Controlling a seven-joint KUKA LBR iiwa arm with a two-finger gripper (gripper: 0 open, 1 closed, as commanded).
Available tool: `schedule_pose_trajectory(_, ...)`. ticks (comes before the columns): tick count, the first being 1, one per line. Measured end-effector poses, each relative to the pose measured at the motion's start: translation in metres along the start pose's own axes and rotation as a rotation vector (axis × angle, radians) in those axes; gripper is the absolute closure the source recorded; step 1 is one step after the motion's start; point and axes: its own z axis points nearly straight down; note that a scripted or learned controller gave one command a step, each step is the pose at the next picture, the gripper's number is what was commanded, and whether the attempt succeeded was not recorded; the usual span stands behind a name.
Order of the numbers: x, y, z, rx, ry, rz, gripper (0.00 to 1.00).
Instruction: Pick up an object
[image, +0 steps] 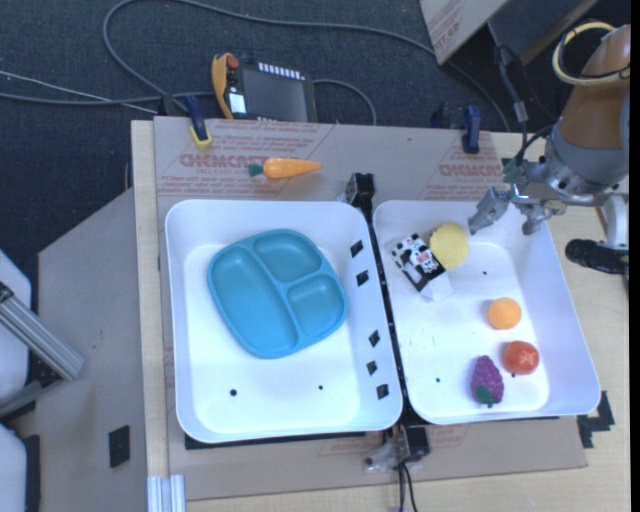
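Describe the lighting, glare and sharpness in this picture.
Camera view: even, soft light; faint shadows beside the blue divided plate and toy fruit; the white bins are bright with little detail; the gripper and arm look slightly blurred; the toy carrot is sharp.

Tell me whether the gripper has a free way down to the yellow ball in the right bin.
Probably yes. The gripper hangs over the right bin, just right of the yellow ball. Nothing lies between them; only the cow toy touches the ball's left side.
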Motion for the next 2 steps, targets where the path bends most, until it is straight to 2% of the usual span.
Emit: schedule_pose_trajectory(2, -0.002, 0.005, 0.108, 0.010, 0.002, -0.001, 0.00)
